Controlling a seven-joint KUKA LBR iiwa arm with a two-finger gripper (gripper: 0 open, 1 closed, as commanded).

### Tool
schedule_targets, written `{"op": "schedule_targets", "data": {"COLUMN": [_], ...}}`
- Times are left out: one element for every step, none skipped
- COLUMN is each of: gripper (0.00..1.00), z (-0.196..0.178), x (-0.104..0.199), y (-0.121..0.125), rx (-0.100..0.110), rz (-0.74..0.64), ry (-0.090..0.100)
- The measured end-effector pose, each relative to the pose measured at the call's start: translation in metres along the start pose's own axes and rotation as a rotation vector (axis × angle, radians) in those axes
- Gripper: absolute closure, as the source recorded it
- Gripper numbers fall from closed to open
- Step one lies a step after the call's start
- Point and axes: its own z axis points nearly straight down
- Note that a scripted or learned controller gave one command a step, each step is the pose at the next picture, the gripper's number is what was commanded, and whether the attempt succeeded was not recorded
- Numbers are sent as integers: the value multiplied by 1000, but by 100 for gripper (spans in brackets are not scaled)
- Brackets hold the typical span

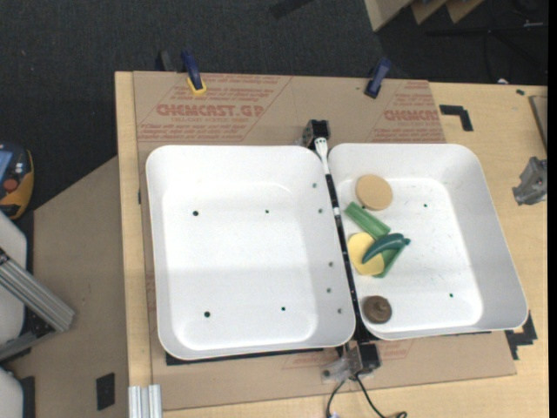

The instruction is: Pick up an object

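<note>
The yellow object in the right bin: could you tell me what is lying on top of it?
A dark green curved piece lies across the yellow object, covering its right side. A lighter green piece touches its upper edge. How far the yellow object extends beneath them is hidden.

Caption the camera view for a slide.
Right bin holding a tan disc, green pieces, a yellow object and a brown piece.

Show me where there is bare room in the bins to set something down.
The left bin offers bare floor wall to wall. In the right bin, the right half is free. It is crowded along the divider: tan disc, green piece, yellow piece, brown knob.
</note>
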Motion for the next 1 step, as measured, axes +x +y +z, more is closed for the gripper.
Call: {"op": "schedule_targets", "data": {"gripper": [100], "z": [-127], "x": [-64], "y": [-2], "rx": [-26], "rz": [11], "ry": [-15]}}
